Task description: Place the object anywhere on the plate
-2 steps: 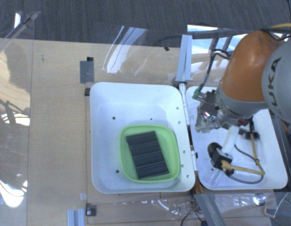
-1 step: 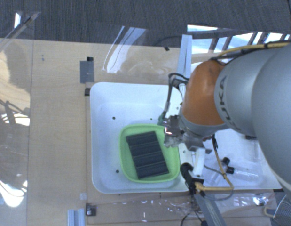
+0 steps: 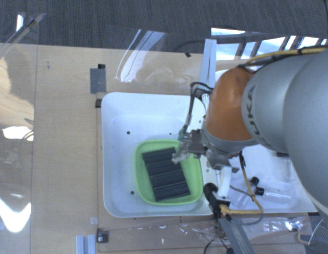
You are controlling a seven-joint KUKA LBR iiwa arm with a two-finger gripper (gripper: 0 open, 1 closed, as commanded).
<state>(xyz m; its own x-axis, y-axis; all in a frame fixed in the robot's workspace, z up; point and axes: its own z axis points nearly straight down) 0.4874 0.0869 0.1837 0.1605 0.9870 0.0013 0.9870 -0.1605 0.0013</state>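
A green plate [image 3: 141,157] with a raised rim lies in the left white bin [image 3: 116,142], toward its front right. A dark grey ribbed block [image 3: 164,174] rests flat on the plate and covers most of it, lying at a slight slant. My gripper [image 3: 180,153] hangs over the plate's far right edge, right at the block's upper right corner. The wrist and the orange band [image 3: 230,110] hide the parts above the gripper.
The arm's big grey body [image 3: 291,105] covers most of the right bin [image 3: 269,168]. A small clear plastic item [image 3: 276,196] lies near that bin's front. Bare wooden bench [image 3: 58,142] stretches to the left of the bins.
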